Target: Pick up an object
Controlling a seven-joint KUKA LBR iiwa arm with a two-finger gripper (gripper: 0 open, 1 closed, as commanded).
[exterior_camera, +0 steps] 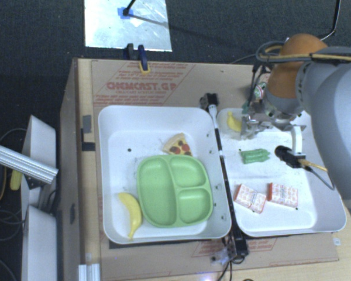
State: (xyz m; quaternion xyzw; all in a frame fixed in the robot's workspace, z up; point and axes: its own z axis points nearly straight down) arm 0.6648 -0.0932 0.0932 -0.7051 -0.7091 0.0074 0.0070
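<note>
The right bin (pixel 324 214) holds a small yellow piece (pixel 233 122) in its far left corner, a green pickle-like piece (pixel 254 155) near the middle, and two red-and-white packets (pixel 250 197) (pixel 282 194) toward the front. My gripper (pixel 247 129) is lowered into the far left part of this bin, right beside the yellow piece and just behind the green one. The wrist hides its tips, and nothing shows lifted off the bin floor.
The left bin (pixel 107 157) carries a green divided plate (pixel 174 189), a pizza slice (pixel 177 145) behind it and a banana (pixel 130 212) at its front left. The wall between the bins (pixel 219 157) runs close to the gripper's left.
</note>
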